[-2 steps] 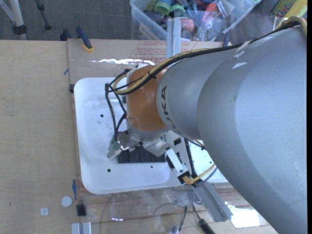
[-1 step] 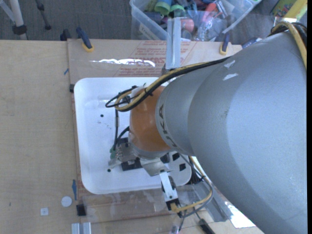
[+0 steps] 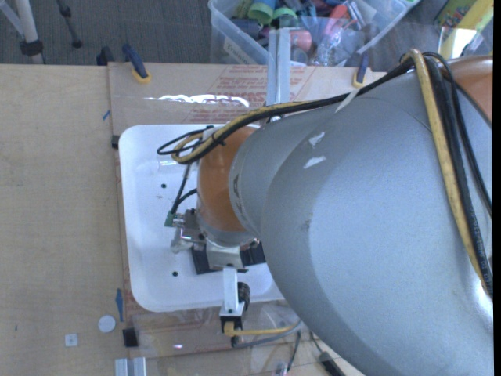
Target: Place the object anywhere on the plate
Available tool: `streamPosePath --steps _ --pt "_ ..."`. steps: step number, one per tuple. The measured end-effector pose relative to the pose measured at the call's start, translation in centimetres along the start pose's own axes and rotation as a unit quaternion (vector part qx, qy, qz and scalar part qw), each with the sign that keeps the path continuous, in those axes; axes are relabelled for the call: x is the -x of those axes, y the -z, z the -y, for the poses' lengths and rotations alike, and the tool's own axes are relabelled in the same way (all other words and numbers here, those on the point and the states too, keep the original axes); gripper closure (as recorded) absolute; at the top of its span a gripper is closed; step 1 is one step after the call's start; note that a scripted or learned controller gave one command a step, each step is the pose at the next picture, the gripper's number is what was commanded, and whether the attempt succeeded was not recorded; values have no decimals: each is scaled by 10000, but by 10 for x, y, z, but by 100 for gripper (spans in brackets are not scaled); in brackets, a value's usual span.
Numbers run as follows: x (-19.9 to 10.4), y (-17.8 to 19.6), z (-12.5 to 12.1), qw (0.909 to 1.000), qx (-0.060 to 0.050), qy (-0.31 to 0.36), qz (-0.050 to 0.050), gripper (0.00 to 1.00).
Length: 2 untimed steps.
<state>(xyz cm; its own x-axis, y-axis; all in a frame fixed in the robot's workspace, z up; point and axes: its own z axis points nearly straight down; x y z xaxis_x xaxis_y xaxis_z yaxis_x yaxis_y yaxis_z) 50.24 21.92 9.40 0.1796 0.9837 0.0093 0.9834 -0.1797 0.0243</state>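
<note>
One white bin (image 3: pixel 145 210) shows at left, two dark specks (image 3: pixel 164 185) on its floor. One gripper (image 3: pixel 213 245) hangs over it; whether open or closed I cannot tell. The one grey arm (image 3: pixel 360 210) hides the right, so where object and plate lie is unclear.

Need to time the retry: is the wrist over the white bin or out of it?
Over it: the orange band and wrist lie inside the outline of the white bin. Its height, cannot tell.
</note>
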Motion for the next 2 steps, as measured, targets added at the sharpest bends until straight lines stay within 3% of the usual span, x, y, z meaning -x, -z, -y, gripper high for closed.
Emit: streamPosePath --steps 1,2 --pt "-3 -3 20 9757 -47 -2189 22 0" --pt "-15 -1 22 8946 -84 -4468 -53 0"
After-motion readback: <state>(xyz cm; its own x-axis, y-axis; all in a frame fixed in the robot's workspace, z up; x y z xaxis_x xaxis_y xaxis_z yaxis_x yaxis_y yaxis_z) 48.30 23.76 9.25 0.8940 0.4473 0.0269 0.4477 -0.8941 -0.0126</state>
